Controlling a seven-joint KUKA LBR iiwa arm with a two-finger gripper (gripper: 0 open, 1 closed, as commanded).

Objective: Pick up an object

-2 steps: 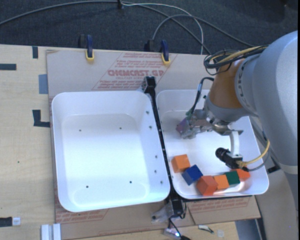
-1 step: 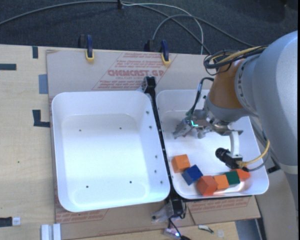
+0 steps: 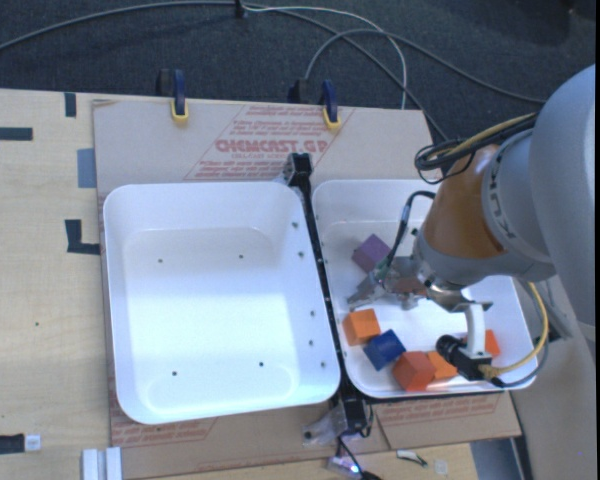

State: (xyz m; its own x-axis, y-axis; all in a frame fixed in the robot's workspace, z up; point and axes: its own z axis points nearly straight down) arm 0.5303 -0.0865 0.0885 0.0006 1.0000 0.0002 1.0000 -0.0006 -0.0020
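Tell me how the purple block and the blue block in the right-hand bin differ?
The purple block is pale violet, while the blue block is deep blue. The purple block lies farther back in the bin, apart from the others; the blue block sits at the front between two orange blocks. Both are small cube-like blocks of similar size.

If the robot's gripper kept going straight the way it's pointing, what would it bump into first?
Probably the orange block. The gripper points down and left into the right bin, with that block just below its tips and the purple block just above. Depth is hard to judge, so it might reach the bin floor first.
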